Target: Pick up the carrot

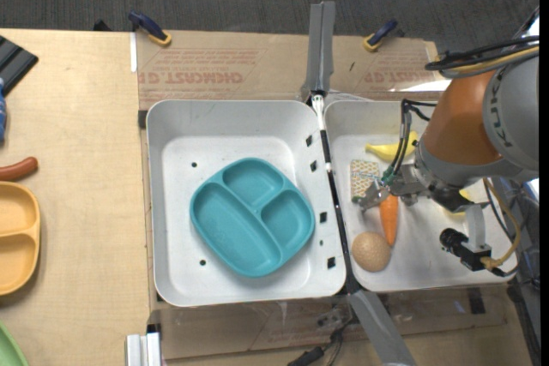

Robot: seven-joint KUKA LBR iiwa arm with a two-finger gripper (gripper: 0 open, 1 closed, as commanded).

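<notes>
A slanted overhead look at a tan bench holding two shallow white bins side by side across the middle of the frame. The left bin (171,184) holds a teal divided plate (251,216) with three compartments, lying tilted near its centre. The right bin (343,141) sits at centre right, and the grey arm (515,116) with its orange band (459,124) comes in over it from the right edge. The gripper (383,195) is low inside this bin, right at the top end of the carrot (389,221). The carrot is orange and lies nearly upright in the frame, its narrow tip pointing toward the lower edge, in the left-centre of the right bin. Whether the fingers are spread or closed, or have any grip on the carrot, cannot be told from this angle. Just below and left of the carrot rests a tan egg-shaped object (371,252), close to touching it. A yellow item (386,151) lies above the gripper, partly hidden by the arm. A small patterned object (364,177) lies just left of the gripper. At the far left edge of the frame sit an orange tray (17,240) and a reddish sausage-shaped piece (19,168).
</notes>
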